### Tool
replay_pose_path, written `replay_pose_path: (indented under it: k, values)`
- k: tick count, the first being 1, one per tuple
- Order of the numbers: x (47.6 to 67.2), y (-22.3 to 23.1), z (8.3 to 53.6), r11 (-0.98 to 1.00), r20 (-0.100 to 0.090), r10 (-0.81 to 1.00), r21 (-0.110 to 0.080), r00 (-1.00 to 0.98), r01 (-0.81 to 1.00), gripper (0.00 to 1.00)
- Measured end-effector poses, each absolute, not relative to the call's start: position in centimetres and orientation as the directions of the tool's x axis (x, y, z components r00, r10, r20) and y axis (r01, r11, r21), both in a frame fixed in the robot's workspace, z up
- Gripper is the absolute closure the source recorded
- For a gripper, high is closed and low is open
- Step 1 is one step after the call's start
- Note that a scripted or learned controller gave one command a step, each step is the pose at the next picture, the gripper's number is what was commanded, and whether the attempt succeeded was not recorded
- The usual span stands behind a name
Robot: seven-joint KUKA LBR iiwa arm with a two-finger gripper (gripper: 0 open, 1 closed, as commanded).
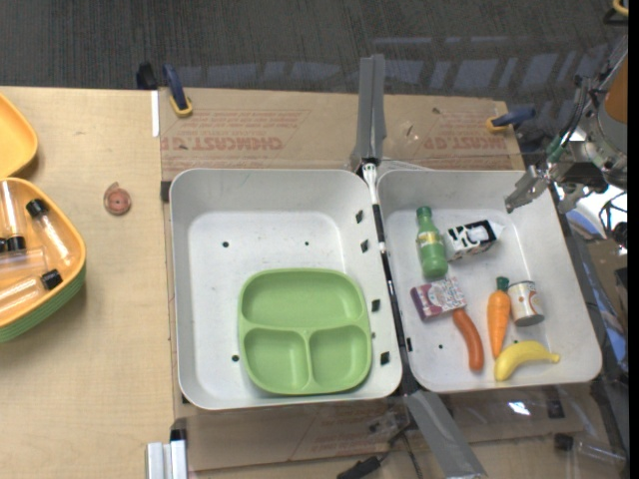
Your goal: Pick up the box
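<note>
Claw (539, 190) above right bin's (579, 267) far corner, box (439, 298) apart

This looks like a robotics lab: two white bins (190, 267) sit on cardboard sheets (300, 133) held by clamps (178, 96), and left of the bins is a wooden bench (90, 367) above grey carpet.
</note>
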State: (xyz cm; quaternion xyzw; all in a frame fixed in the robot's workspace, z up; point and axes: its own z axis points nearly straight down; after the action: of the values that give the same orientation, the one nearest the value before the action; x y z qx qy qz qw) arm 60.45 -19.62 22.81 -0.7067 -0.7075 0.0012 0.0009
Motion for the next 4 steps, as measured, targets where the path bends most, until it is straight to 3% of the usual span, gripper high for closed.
replay_pose_path:
  k: [1,2,3,4]
  values:
    - [59.6,-9.8,24.6,-0.015,0.000,1.000,-0.003,0.015,1.000,0.00]
    - [52.9,-5.4,19.0,-0.034,-0.001,0.999,-0.005,0.034,0.999,0.00]
    - [52.6,-9.9,9.6,-0.001,-0.002,1.000,0.006,0.001,1.000,0.00]
    - [48.1,-11.4,9.7,-0.028,0.000,1.000,0.011,0.028,1.000,0.00]
